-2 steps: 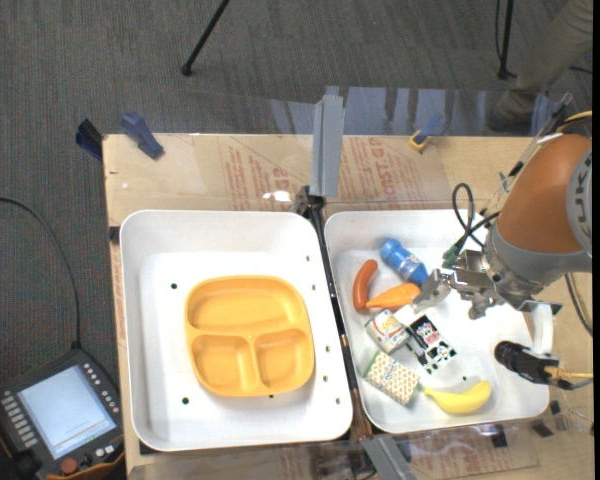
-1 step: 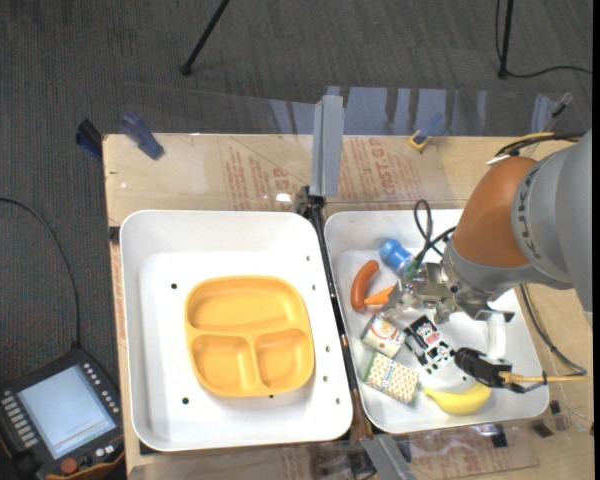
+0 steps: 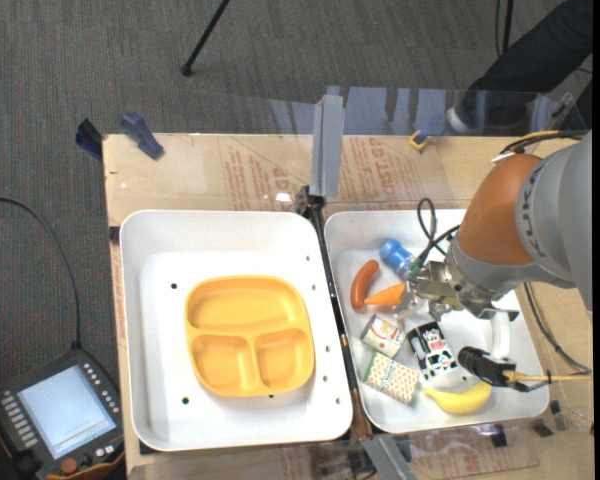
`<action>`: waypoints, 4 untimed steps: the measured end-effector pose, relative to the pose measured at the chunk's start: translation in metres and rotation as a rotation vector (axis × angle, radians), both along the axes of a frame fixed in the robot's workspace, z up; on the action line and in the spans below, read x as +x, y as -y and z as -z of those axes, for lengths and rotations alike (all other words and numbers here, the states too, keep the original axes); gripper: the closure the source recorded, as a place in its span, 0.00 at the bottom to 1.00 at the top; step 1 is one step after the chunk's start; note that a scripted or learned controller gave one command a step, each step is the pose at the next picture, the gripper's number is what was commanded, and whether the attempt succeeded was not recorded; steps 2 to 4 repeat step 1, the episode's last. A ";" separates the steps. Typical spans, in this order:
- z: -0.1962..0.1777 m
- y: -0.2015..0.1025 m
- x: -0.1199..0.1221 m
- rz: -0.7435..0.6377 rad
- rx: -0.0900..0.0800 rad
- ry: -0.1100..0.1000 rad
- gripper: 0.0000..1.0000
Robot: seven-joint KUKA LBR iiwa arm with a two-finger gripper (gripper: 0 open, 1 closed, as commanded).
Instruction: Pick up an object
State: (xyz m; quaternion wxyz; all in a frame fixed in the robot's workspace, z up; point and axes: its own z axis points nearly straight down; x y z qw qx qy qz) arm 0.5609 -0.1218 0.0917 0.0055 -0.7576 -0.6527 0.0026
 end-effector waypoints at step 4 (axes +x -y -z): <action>-0.094 -0.070 0.035 0.110 -0.007 0.007 1.00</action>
